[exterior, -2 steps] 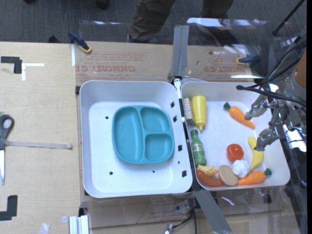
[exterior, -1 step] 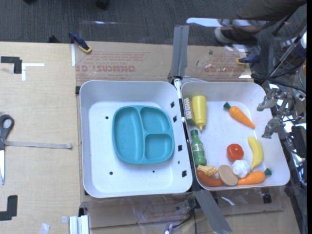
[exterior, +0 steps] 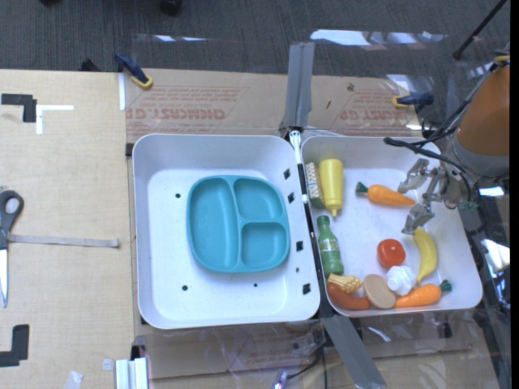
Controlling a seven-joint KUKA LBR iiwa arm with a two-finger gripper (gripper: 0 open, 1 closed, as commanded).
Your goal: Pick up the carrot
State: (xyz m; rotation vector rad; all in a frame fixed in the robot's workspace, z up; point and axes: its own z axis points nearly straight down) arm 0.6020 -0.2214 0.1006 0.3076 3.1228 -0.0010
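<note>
Nothing lifted yet: the carrot [exterior: 389,195] lies flat in the right bin [exterior: 466,250], its green top pointing at the yellow bottle [exterior: 330,182] and its tip toward the gripper [exterior: 425,197]. So the whole pick is left to do: close the gap, clamp, raise.

The gripper hangs just right of the carrot, above the banana [exterior: 425,252], fingers spread with nothing between them. One finger sits up near the carrot's tip, the other lower, toward the banana. It looks close to the carrot but not on it; I can't tell how high it rides.

The arm reaches in from right of the carrot, orange band [exterior: 489,116] up near the bin's far corner.

Watch out, a second carrot [exterior: 422,295] lies below the banana, against the near wall. Left of the carrot, past the bottle, the other bin holds a teal plate [exterior: 239,222].
</note>
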